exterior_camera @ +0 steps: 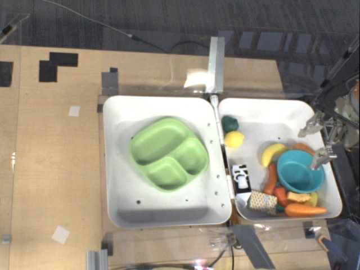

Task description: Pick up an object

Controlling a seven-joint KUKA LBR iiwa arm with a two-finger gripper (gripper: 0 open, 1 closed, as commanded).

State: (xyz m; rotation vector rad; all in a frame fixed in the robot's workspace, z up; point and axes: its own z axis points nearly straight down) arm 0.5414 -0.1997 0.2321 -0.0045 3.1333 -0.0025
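Observation:
My gripper (315,144) hangs over the right edge of the right bin (264,110). Its two metal fingers (308,128) stand apart, open, with nothing between them. Just below and left of it sits a teal bowl (300,172). Around the bowl lie a yellow banana (273,153), an orange carrot (304,210), a reddish sausage-like piece (272,180) and a patterned box (262,201). A yellow lemon (234,139) and a dark green ball (229,122) lie at the bin's left wall, and a black-and-white item (242,176) sits lower down.
The left bin (121,207) holds a light green divided plate (169,153). A metal post (216,63) stands behind the seam between the bins. Wooden bench surface (50,151) spreads out to the left.

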